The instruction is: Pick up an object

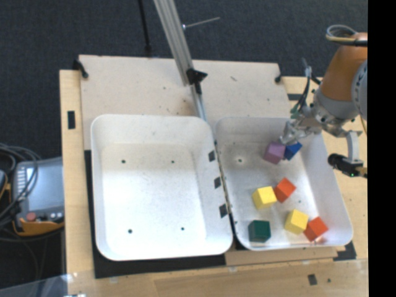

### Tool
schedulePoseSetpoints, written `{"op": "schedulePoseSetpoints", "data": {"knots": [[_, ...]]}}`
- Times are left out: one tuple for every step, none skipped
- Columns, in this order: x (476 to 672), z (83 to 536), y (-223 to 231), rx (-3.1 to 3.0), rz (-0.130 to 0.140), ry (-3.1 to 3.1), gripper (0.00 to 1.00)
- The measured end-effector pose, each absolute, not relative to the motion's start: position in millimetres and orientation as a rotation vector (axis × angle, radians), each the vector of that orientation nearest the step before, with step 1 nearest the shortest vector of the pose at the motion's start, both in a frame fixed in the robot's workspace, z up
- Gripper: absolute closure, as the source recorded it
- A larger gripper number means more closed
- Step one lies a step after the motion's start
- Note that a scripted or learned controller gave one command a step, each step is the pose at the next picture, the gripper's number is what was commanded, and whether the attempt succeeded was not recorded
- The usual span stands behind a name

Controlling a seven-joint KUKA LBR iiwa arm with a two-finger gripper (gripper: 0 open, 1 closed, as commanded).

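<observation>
My gripper hangs over the far right part of the right bin, reaching in from the right. A blue block sits directly beneath its tip, partly hidden by it. A purple block touches the blue one on its left side. Whether the gripper touches the blue block cannot be made out. Nearer the front of the same bin lie a yellow block, an orange block, a second yellow block, a red-orange block and a green block.
The left bin stands beside the right one, sharing a middle rim. A slanted metal pole rises from the back of the bench. A control pendant with cables lies off the bench at the left.
</observation>
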State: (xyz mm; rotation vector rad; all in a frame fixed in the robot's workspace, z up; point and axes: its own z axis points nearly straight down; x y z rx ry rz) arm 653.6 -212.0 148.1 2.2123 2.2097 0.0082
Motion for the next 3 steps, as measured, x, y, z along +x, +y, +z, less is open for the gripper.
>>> {"op": "schedulePoseSetpoints", "data": {"knots": [[654.8,193,-209,2.215,0.005,2.22,1.0],[655.7,229,-211,2.214,0.004,2.221,1.0],[633.9,224,-157,2.215,0.0,2.227,1.0]]}}
